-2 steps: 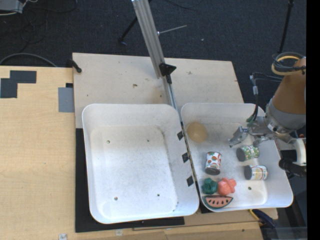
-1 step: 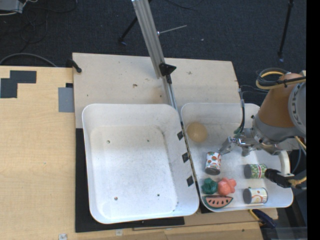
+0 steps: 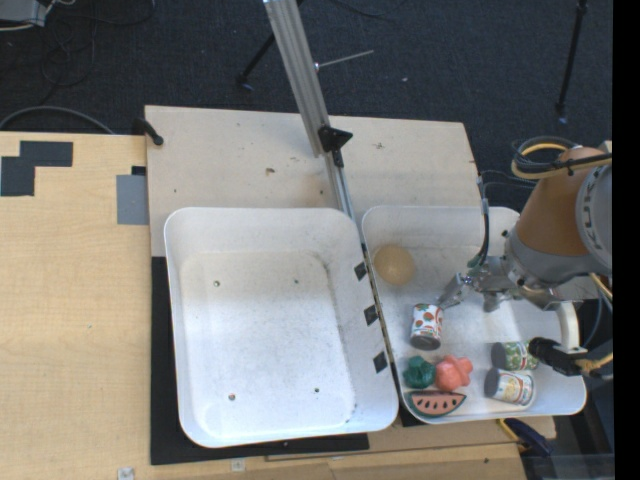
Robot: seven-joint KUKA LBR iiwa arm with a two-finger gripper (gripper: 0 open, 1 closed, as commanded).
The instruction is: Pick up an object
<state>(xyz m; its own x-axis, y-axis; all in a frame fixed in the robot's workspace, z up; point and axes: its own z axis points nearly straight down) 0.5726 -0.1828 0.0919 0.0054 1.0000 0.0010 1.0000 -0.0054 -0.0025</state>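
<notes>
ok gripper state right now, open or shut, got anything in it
Gripper: cannot be told. It sits over the right bin, just above the small can, with nothing visibly in it.

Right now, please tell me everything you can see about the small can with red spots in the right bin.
The can is a short cylinder with a white label bearing red spots and a dark, metal-looking rim. It appears to lie tilted, one end facing the camera. It rests on the floor of the right bin, near its middle, below the tan ball and above the green toy. The gripper is just right of it; contact cannot be judged.
</notes>
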